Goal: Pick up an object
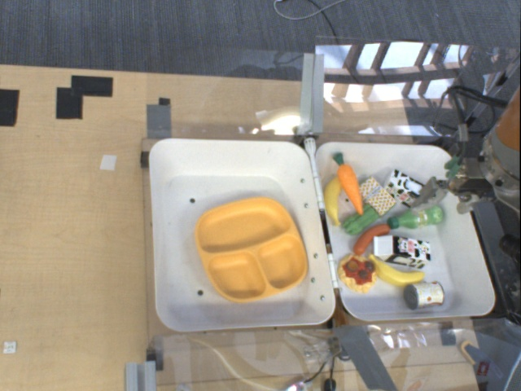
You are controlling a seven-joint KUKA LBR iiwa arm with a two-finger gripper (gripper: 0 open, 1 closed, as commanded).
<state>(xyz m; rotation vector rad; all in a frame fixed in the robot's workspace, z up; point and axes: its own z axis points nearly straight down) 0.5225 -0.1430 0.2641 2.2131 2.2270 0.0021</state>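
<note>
The right bin [480,296] holds several toy foods. Among them are an orange carrot [349,187], a yellow banana [332,201], a checkered box [372,192], a cow-patterned carton [403,184], a green vegetable [361,221], a green bottle [418,217], a red sausage [371,238], a second cow-patterned carton [411,251], another banana [396,273], a small pizza [358,272] and a grey can [425,294]. My gripper [446,192] hangs at the bin's right side, just above and right of the green bottle. I see nothing held in it.
The left bin [175,218] holds an orange divided plate [251,248]. A metal post [312,92] stands behind the wall between the bins. Cables and a framed structure [407,63] sit behind the right bin. The grey arm [496,157] enters from the right.
</note>
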